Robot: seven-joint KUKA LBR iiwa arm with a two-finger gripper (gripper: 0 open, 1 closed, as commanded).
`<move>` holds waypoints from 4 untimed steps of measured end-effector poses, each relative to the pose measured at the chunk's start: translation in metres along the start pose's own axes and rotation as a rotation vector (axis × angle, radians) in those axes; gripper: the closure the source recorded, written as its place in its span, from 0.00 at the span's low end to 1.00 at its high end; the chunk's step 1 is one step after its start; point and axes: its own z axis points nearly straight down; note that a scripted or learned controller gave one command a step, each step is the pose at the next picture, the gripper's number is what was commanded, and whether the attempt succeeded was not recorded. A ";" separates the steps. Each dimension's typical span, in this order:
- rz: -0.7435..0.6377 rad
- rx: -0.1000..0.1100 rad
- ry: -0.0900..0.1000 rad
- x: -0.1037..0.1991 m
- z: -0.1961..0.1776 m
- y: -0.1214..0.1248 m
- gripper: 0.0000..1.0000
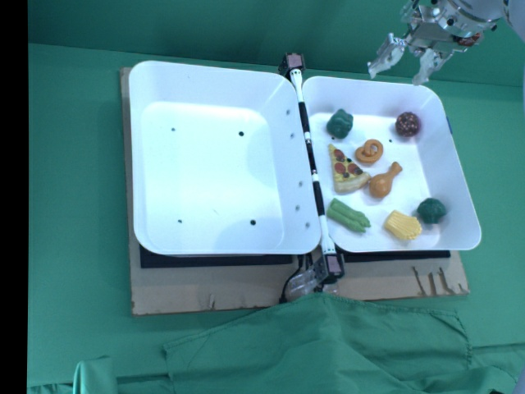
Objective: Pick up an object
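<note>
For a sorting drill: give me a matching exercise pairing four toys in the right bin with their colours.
Things:
1. pizza slice
2. corn cob
3. drumstick
4. asparagus bundle

Colours:
A. light green
B. orange-brown
C. yellow crust with red dots
D. plain yellow

Pairs: 1-C, 2-D, 3-B, 4-A

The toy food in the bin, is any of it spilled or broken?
Nothing stands out. All the toy food, like the pizza slice and the drumstick, lies inside the right bin, none over its edge. The gripper hangs open above the bin's far edge, holding nothing.
</note>
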 end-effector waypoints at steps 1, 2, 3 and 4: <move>-0.002 0.010 0.001 0.018 0.099 0.025 0.00; 0.000 -0.008 -0.003 -0.004 0.155 -0.024 0.00; 0.002 -0.016 -0.004 -0.021 0.160 -0.083 0.00; 0.001 -0.020 -0.007 0.011 0.160 -0.126 0.00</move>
